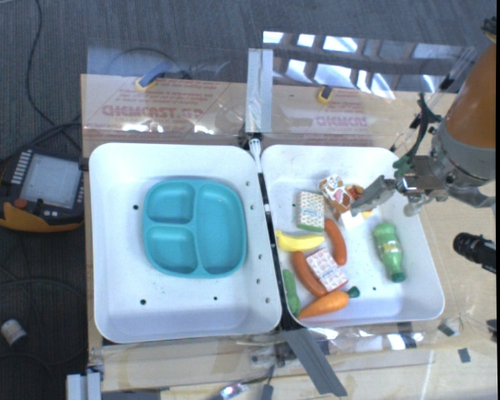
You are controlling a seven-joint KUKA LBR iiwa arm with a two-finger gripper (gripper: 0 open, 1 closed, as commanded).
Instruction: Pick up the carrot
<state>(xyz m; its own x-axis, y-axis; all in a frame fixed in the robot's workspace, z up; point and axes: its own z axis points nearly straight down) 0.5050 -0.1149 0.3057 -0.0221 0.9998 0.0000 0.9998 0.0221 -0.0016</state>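
- Grey carpet surrounds a bench bearing 2 white bins: the left bin [108, 248] holds a teal divided plate [193, 227], the right bin [417, 298] a heap of toy food.
- Over the right bin's far side hangs the gripper [368, 197]; whether it is parted or closed I cannot tell, and it grips nothing.
- Near the front wall lies the carrot [323, 304], touching a sausage [308, 275], so a grasp looks crowded.
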